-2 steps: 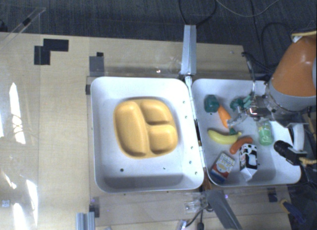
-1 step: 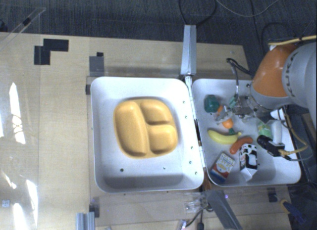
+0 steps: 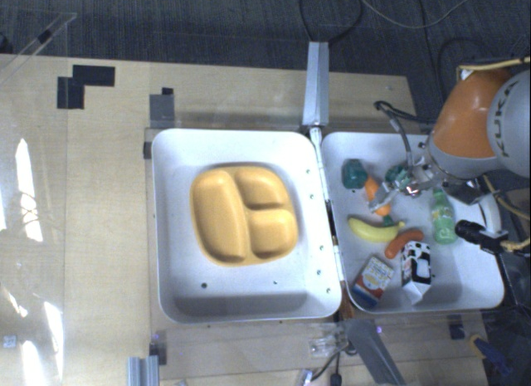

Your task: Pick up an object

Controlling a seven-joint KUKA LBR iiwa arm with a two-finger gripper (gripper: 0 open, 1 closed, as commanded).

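The right bin (image 3: 473, 293) holds several small things: a teal object (image 3: 354, 173), an orange carrot-like piece (image 3: 377, 196), a yellow banana (image 3: 372, 228), a reddish sausage (image 3: 402, 242), a green bottle (image 3: 442, 217), a black-and-white carton (image 3: 416, 271) and a small printed box (image 3: 374, 276). My gripper (image 3: 404, 180) hangs low over the upper middle of this bin, just right of the carrot-like piece and left of the green bottle. The grey arm with its orange band (image 3: 465, 123) comes in from the right.
The left bin (image 3: 174, 276) holds a yellow divided tray (image 3: 243, 212). A metal post (image 3: 317, 85) stands behind the seam between the bins. Cables (image 3: 489, 239) run along the right bin's right rim. Wooden bench lies to the left.
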